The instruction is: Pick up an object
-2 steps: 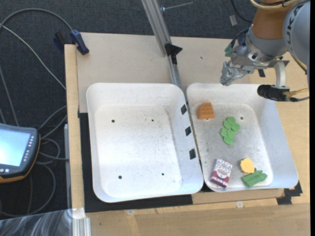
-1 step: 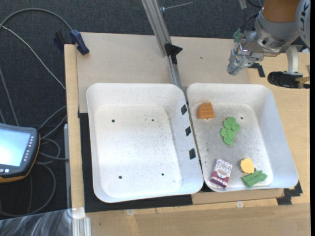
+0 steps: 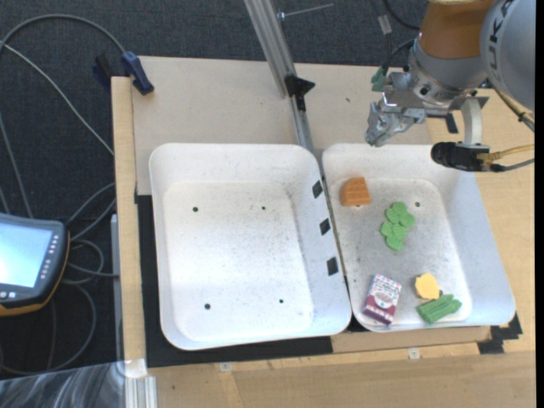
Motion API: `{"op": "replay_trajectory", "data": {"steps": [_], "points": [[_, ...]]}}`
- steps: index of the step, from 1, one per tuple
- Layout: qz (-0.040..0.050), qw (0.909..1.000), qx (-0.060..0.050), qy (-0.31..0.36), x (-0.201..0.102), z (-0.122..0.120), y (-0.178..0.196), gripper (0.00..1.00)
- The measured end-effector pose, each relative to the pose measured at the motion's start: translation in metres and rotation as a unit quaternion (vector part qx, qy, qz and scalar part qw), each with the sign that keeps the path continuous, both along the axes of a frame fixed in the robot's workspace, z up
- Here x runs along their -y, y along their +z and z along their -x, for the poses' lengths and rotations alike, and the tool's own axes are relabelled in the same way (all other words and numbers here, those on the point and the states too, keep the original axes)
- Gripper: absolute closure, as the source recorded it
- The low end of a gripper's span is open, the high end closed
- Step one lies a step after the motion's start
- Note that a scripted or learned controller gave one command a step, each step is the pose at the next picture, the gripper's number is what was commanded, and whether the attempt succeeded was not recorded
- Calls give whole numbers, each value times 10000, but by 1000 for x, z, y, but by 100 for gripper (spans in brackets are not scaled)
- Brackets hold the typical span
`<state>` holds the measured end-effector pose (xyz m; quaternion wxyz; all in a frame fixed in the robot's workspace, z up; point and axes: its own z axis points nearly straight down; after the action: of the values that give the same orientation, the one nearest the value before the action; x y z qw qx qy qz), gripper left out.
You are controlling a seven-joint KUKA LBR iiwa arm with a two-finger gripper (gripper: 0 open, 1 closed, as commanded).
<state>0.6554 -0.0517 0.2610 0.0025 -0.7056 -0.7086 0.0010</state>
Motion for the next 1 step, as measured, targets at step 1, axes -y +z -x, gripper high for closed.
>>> {"op": "replay_trajectory", "data": {"steps": [1], "points": [[-7,10000,5,12,-58,19,0,100]]}}
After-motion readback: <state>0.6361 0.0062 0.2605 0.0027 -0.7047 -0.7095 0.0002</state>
